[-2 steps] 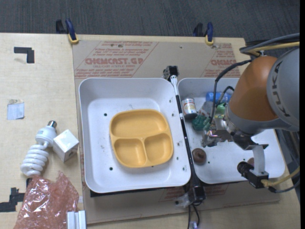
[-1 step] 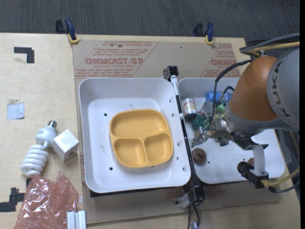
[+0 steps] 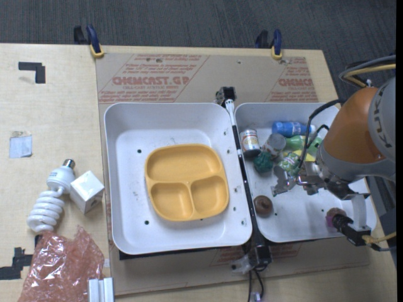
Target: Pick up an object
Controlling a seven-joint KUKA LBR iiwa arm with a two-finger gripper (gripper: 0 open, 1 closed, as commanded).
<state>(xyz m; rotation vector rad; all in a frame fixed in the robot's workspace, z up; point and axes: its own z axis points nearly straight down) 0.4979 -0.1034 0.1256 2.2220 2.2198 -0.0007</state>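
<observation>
The pale wooden bench [image 3: 44, 112] is carrying a brown printed cardboard sheet [image 3: 157, 74], and on that two shallow white bins are sitting side by side. The left white bin [image 3: 126, 168] is holding a yellow plastic tray with three compartments [image 3: 187, 181], lying flat near its middle. The grey arm with its orange band [image 3: 352, 137] is reaching in from the bench's right edge over the right white bin [image 3: 296, 222]. Its metal pincer [image 3: 283, 184] is hanging low in the middle of that bin, just below a cluster of small things; whether it is clenched or released cannot be told. The cluster is crowding the bin's far edge: a blue plastic bottle [image 3: 288, 128], a green crumpled object [image 3: 264, 161] and a small labelled jar [image 3: 250, 141]. A brown round object [image 3: 262, 205] is lying near the bin's left wall. By the bench's left edge a white spiral light bulb [image 3: 50, 197] is lying beside a small white cube [image 3: 87, 191].
</observation>
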